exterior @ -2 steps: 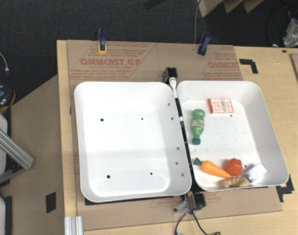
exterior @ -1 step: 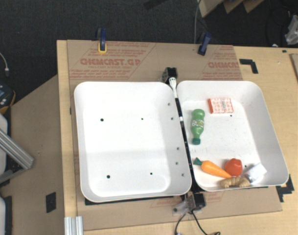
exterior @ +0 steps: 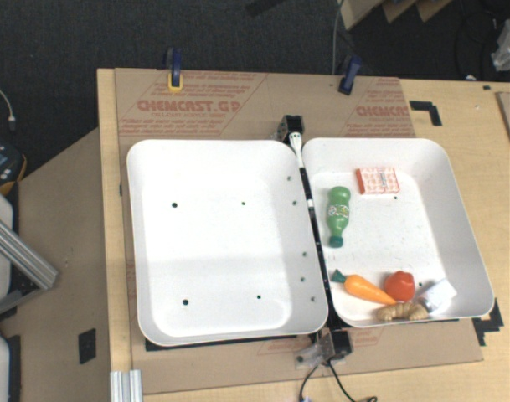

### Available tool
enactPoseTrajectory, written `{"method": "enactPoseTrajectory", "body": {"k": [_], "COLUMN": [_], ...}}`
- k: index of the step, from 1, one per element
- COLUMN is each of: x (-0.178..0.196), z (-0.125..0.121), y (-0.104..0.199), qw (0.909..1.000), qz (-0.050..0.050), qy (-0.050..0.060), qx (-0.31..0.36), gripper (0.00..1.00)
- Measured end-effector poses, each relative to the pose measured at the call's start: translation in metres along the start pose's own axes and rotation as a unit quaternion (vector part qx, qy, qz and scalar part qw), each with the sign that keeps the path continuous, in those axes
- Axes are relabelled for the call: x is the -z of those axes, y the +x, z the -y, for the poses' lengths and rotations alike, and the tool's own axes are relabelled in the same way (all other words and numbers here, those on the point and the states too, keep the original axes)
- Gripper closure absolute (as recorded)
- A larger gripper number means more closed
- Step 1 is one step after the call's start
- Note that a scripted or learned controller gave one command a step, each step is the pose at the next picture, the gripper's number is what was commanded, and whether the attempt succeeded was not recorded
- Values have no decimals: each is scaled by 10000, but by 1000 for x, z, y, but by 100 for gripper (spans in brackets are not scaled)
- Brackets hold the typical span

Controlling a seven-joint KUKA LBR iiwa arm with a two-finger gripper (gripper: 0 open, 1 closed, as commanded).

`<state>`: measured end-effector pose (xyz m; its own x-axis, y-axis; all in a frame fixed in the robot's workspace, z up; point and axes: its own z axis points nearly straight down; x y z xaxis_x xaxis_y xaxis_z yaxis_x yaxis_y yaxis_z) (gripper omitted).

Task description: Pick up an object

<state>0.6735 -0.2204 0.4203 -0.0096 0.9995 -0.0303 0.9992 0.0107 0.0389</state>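
Note:
The right bin (exterior: 455,216) holds several small objects. A green bottle (exterior: 337,214) lies near its left wall, and a red-and-white patterned box (exterior: 378,180) sits toward the back. At the front lie an orange carrot (exterior: 363,288), a red tomato-like piece (exterior: 399,286), a tan ginger-like root (exterior: 401,311) and a small white piece (exterior: 440,295).
The left bin (exterior: 154,224) sits beside the right one, with a black divider strip (exterior: 309,216) between them. Both rest on a cardboard sheet (exterior: 238,99) held by blue clamps (exterior: 174,67) at the back. A metal rail (exterior: 20,254) slants at the left edge.

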Motion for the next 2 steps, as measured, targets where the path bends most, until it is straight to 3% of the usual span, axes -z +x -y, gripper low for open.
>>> {"method": "enactPoseTrajectory", "body": {"k": [2], "x": [22], "z": [-3], "y": [1], "qw": [10000], "qz": [35], "qy": [-47], "qx": [15], "gripper": [100]}}
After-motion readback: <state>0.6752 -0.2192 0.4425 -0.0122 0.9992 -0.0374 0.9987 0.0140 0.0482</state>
